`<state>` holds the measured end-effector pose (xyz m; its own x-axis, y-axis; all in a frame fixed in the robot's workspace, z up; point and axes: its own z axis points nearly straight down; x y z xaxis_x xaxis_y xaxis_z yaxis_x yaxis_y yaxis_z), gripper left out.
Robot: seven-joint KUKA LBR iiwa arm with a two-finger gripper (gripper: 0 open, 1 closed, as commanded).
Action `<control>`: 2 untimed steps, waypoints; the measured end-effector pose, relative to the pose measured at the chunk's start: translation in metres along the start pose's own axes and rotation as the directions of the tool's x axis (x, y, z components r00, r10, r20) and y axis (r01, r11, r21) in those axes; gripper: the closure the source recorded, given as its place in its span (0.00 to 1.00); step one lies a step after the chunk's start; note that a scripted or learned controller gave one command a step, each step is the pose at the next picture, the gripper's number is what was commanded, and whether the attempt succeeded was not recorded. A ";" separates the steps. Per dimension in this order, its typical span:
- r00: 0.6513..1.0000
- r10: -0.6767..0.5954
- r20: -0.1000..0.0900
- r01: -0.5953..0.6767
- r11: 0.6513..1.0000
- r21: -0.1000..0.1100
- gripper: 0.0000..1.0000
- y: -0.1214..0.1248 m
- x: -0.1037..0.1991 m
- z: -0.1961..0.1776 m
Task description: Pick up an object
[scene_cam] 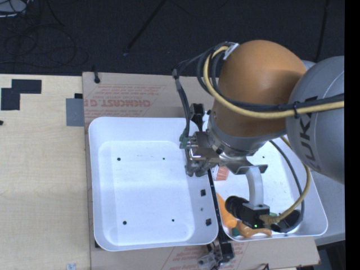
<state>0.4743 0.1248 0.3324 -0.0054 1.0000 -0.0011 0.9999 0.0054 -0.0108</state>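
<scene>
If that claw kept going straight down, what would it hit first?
Probably the right bin's left wall; the gripper hangs just over that edge. Depth is hard to judge from this slanted view.

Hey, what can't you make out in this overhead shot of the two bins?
1. Right bin: the arm covers most of its floor in the camera view.
2. Orange object: partly under the robot's hardware, shape unclear.
3. Small reddish piece: too small and half covered to name.
4. Gripper: its own body hides whether it holds anything.
</scene>
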 end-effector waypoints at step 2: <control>1.000 0.001 0.002 -0.001 1.000 0.001 1.00 0.001 -0.005 -0.022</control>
<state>0.4758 0.1203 0.3541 -0.0045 1.0000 -0.0035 0.9999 0.0044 -0.0123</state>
